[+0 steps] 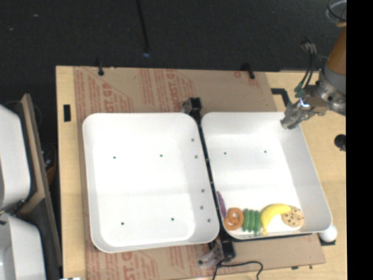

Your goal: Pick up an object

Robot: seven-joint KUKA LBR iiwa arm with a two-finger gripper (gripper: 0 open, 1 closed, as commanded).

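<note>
We had the gripper (291, 120) hanging over the far right corner of the right bin (256, 168); couldn't tell from this view whether it was open or closed, too small and blurred. Candidates all sat packed along the near wall of that bin, well apart from the gripper: orange ring (233, 218), green piece (252, 220), banana (274, 212), cookie (292, 217); a thin purple item (221, 203) lay just beside the ring against the left wall. Our read on risks: items touched each other, so a descent could land on two at once or nudge neighbours; the wall behind could block one side of the grasp; the banana's curve might slip out.
</note>
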